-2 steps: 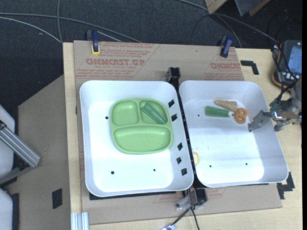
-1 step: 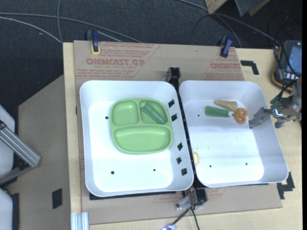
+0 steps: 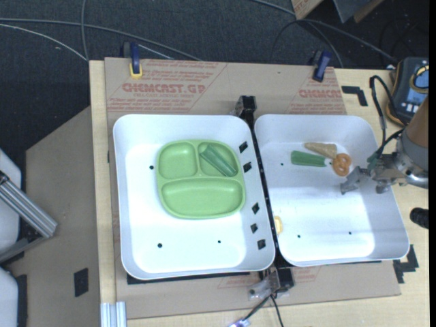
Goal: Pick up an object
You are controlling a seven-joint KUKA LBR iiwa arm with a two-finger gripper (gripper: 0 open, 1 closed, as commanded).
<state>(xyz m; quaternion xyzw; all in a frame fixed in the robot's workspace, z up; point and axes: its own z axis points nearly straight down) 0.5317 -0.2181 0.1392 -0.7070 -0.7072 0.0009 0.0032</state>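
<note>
In the right bin (image 3: 340, 240), near its far side, lie a green stick-shaped object (image 3: 308, 159), a tan piece (image 3: 320, 148) and a small orange ring-like piece (image 3: 341, 163), close together. My gripper (image 3: 363, 184) hovers at that bin's right side, just right of and nearer than the orange piece. It is open, with only white bin floor between its fingers (image 3: 347, 185). The left bin (image 3: 191, 251) holds a green divided plate (image 3: 197, 199) with a darker green object (image 3: 219, 159) in its far right compartment.
A small yellow bit (image 3: 277, 225) sits at the right bin's left wall. Black clips line the divider (image 3: 253, 182) between the bins. Cables and a device (image 3: 412, 94) lie beyond the right bin's far right corner.
</note>
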